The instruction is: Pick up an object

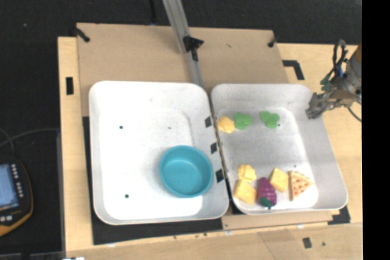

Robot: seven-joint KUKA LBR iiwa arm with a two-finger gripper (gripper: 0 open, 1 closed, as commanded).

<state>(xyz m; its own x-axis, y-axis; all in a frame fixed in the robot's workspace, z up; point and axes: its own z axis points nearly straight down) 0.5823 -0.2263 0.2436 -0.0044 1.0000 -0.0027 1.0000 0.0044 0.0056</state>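
**Hand at right bin's far right edge, nothing held, toys all to its left**

Camera view: hand sits over the upper right rim of the right bin, arm coming in from the right edge of frame. Too small and dark to read the fingers, so I cannot tell whether it's released or clenched. No object visible between them.

Candidates, all in the right bin:
- green toy, nearest to the hand, lying left and slightly toward the camera from it, sits alone.
- second green toy, further left, touching or just beside a yellow toy near the bin's left wall.
- front cluster along the near edge: pizza slice, yellow block, purple grapes, two yellow pieces. Packed close, some touching.

Left bin carries a blue bowl in its near right corner, well apart from the hand.

Judgement: the key relation is that the nearest green toy lies leftward of the hand, clear of neighbours on all sides. It looks roughly round, possibly with its long axis left-right, hard to say at this resolution. Front cluster is the riskier pick: fingers could clip neighbours. Table otherwise irrelevant.
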